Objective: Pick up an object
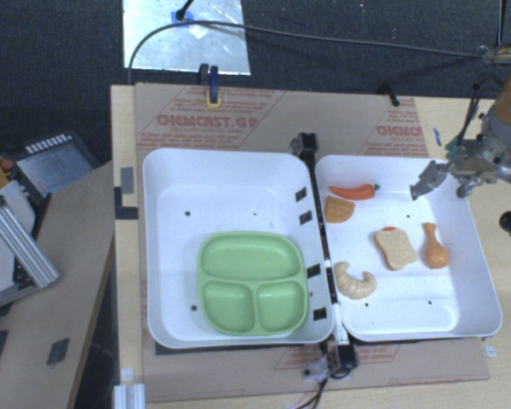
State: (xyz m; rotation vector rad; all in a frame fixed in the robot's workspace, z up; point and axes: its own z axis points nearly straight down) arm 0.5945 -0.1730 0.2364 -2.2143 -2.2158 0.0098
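The right bin (409, 318) holds a red chili pepper (353, 192), an orange wedge (338, 210), a slice of bread (396, 249), a chicken drumstick (434, 247) and a pale croissant (355, 281). My gripper (445, 185) hangs over the bin's far right corner, above and behind the drumstick and to the right of the pepper. Its fingers are spread open with nothing between them.
The left bin (179, 186) holds a green divided plate (251, 281) near its front. A black divider with clips (317, 228) runs between the bins. Cardboard (264, 118) lies under both bins, and a cable crosses behind them.
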